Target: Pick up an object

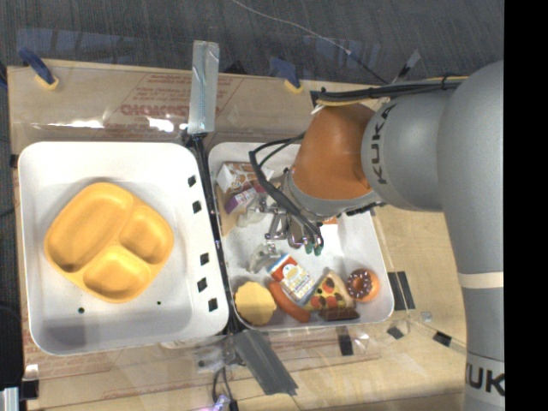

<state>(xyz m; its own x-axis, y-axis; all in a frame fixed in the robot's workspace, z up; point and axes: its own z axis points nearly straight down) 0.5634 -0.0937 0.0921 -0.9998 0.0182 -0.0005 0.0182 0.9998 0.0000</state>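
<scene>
My gripper [294, 234] hangs low over the middle of the right bin [373, 245], under the orange wrist band. Just below it lie a small white and blue carton [295, 281], a pizza slice [328, 293], a red sausage [287, 302] and a yellow round piece [255, 303]. A chocolate donut [361, 284] sits at the bin's near right corner. A pale crumpled item [264, 253] lies right beside the gripper on its left. Packets [235, 182] rest at the bin's far left. The arm hides the bin's far right part.
The left bin [51, 324] holds a yellow divided plate [110, 241]. A black divider strip [205, 221] runs between the bins. Cables loop from the wrist over the right bin's far side. Grey tape strips stick out at the bench's front and back.
</scene>
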